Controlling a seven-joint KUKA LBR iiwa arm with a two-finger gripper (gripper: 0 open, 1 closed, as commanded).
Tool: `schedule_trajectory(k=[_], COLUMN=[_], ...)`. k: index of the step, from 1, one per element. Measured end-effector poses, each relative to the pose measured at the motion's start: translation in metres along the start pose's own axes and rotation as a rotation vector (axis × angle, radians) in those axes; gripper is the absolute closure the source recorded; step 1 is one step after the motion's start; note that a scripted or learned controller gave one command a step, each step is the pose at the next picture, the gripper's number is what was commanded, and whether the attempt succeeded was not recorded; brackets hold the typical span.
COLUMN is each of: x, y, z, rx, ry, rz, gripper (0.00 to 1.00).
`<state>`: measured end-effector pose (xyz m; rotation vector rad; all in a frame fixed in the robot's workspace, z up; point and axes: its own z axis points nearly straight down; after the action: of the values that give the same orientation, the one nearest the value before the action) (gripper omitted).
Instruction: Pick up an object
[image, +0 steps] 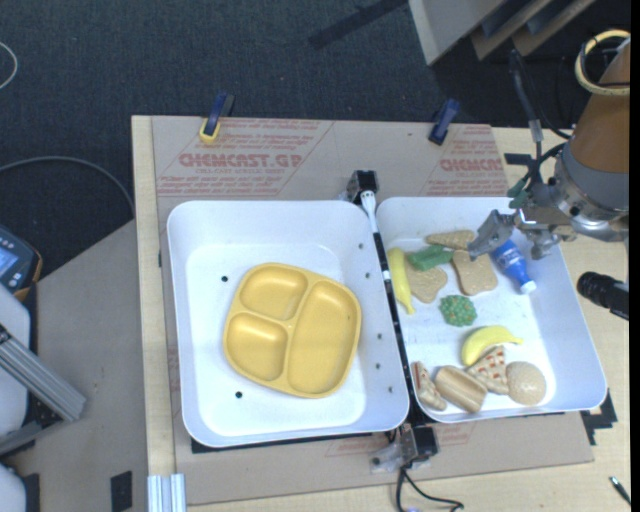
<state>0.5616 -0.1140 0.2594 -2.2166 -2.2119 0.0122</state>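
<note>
Pincer (515, 232) hangs over the right bin's (585, 350) far side, can't tell its state, apparently none of the toy food in it; blue bottle (514, 266) lies just under, long axis running far-left to near-right.

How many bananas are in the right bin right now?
2: one banana along the right bin's left wall, another banana lower down beside the broccoli. Others could be hidden.
</note>
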Motion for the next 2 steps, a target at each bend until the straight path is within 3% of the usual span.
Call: schedule_trajectory(k=[1,2], x=[0.000,0.004], y=[0.002,0.007], z=[-0.007,0.037], rx=[-0.013,-0.006], ry=[-0.002,0.000], rz=[-0.002,-0.002], gripper=[0.00,0.00])
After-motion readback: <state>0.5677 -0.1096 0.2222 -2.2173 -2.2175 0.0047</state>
